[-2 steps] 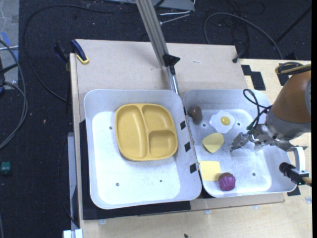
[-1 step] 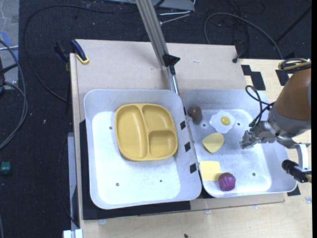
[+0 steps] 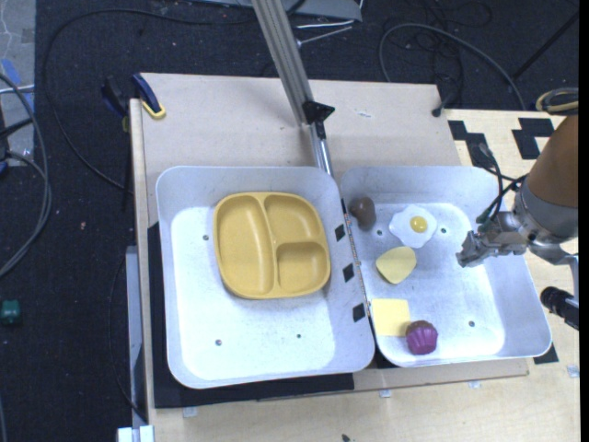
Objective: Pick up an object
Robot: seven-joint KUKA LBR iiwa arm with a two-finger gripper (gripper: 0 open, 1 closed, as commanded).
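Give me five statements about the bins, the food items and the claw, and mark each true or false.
1. The yellow divided plate lies in the left bin. True.
2. The fried egg sits on that plate. False: it lies in the right bin.
3. The purple item touches the brown item. False: they lie apart, at opposite ends.
4. The claw is over the right bin. True.
5. The yellow square lies beside the purple item. True.

I see my arm (image 3: 560, 178) reaching in from the right, wrist bent downward, with the gripper (image 3: 471, 251) pointing left, low at the right side.
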